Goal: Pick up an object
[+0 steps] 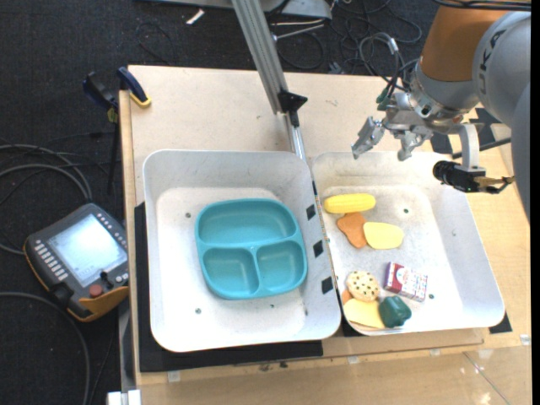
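Nearest the camera, at the front edge of the right bin (472,251), we are listing a dark green piece (394,312) lying against a pale yellow slice (363,315). Just behind these we are noting a round cookie with dark chips (364,286), and beside it to the right a small red and white carton (407,282) lying flat.

Further back in the same bin we are recording a yellow wedge (383,236) overlapping an orange piece (353,229), the two touching. Behind them a yellow banana-like item (349,203) is lying crosswise, just beside the orange piece.

In the left bin (169,226) we are entering one teal divided plate (251,248) with three compartments, sitting near the middle of the bin floor.

The gripper (386,140) is hanging above the far rim of the right bin, well apart from every item inside it. We are seeing its two fingers (365,137) spread apart, with nothing between them. The grey arm with its orange band (456,40) is reaching in from the right.

Off the bench, to the left, we are logging a handheld pendant with a screen (80,260) lying on the dark floor among cables. A slanted metal pole (266,53) is crossing the back of the bench toward the gap between the bins.
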`<action>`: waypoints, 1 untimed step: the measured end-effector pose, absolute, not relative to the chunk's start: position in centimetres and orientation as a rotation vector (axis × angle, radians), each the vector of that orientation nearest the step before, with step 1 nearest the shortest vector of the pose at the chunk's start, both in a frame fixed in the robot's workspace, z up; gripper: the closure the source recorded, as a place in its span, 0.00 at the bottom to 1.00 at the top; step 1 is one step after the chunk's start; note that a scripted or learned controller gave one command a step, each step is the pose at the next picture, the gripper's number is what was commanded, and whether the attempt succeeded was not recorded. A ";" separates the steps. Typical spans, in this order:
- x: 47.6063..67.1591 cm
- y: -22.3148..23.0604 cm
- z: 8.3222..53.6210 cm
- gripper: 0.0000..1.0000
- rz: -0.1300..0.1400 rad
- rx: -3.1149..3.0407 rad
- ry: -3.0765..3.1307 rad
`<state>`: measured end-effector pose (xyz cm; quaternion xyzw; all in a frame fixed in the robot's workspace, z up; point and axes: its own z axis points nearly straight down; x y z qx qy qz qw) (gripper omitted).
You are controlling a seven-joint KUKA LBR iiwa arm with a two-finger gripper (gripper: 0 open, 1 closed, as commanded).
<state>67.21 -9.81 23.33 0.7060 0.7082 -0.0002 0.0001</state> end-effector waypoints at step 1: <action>67.2 -9.8 23.3 0.00 -0.001 2.218 2.225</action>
